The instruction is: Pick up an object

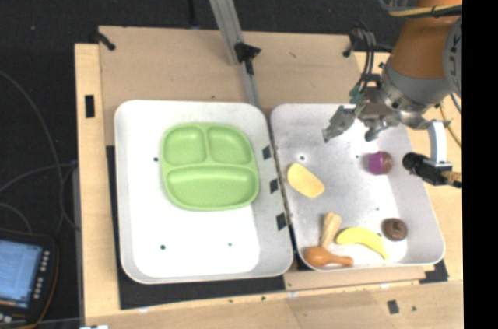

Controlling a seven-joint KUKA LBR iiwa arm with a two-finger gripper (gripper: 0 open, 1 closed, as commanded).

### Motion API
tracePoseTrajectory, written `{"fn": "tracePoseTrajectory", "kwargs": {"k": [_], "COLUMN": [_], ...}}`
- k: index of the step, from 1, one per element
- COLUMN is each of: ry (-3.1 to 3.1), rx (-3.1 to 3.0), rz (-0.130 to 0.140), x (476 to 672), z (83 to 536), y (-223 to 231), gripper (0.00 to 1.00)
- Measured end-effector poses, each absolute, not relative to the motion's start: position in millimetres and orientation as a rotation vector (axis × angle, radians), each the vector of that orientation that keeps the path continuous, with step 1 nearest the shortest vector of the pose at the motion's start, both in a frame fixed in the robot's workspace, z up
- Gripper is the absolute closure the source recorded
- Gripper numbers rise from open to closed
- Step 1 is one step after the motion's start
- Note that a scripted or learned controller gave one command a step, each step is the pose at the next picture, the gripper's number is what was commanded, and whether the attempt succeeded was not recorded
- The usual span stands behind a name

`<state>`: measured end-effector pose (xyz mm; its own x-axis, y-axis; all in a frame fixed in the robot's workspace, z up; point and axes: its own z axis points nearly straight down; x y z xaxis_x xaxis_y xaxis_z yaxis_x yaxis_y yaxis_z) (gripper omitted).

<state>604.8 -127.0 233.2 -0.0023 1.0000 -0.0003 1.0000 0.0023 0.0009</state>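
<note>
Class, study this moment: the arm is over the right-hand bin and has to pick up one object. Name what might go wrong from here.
1. The gripper hangs open over bare bin floor, with no item between its fingers, so closing here would likely grab nothing.
2. The banana, cone and orange piece crowd the near edge of the right bin; a grasp there may catch or shove a neighbour.
3. The purple ball looks round and may roll away.
</note>
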Motion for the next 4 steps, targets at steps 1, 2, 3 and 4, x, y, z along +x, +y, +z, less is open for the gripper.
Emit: {"fn": "tracePoseTrajectory", "kwargs": {"k": [1, 2, 3, 4], "ry": [2.223, 2.220, 2.220, 2.219], "rx": [2.219, 2.224, 2.224, 2.226], "rz": [0.001, -0.005, -0.007, -0.005], "x": [604.8, 603.0, 605.8, 605.1], "z": [233, 191, 140, 99], "y": [-127, -127, -138, -139], "gripper": [0.00, 0.00, 0.00, 0.00]}}
